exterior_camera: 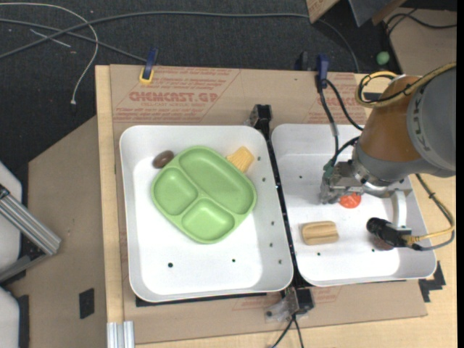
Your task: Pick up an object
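A grey robot arm point(428, 133) with a glossy orange band reaches in from the right of the view. It ends in a small metal gripper point(335, 188), lowered close to the floor of the right white bin point(304, 151), a shallow, smooth tray with rounded corners. From where I stand I cannot tell whether the gripper is released or clenched.

Just beside the gripper, on its lower-right side in the view, lies a small rounded orange-red piece point(351, 201). Whether the two touch cannot be told. Near the gripper, below it in the view and slightly to its left, lies a tan bread roll point(320, 232), oblong with soft rounded ends and a matte crust. It sits apart from both the gripper and the orange-red piece.

Well to the gripper's left, across the dark strip point(270, 165) between the bins, the left white bin point(145, 252) holds a pale green plate point(205, 193). The plate is smooth, rounded and moulded into three hollows. At the plate's edge nearest the gripper sits a yellow ridged wedge point(241, 158). At its farthest edge sits a small dark brown oval lump point(162, 159).

Both bins rest on brown cardboard point(181, 93) printed with red lettering
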Robot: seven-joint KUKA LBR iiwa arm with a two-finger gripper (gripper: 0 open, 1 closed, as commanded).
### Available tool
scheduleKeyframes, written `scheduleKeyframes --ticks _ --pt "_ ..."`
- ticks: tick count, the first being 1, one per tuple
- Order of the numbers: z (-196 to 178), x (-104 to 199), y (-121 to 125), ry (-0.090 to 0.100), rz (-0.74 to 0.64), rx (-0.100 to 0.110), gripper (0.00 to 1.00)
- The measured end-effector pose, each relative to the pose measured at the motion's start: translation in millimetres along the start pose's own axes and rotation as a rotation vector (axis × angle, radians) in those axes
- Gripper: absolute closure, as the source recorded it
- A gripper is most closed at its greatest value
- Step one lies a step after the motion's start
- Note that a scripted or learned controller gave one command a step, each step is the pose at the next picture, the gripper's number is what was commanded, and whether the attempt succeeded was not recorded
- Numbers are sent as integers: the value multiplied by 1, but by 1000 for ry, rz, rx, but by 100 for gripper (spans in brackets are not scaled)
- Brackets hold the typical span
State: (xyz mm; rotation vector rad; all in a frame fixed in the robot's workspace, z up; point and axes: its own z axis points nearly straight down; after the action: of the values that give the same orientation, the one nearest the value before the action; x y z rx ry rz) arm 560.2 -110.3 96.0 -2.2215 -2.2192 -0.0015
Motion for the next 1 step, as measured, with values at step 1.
scheduleKeyframes --ticks 1 --pt "-61 -7 2 -3 -1 -4 100"
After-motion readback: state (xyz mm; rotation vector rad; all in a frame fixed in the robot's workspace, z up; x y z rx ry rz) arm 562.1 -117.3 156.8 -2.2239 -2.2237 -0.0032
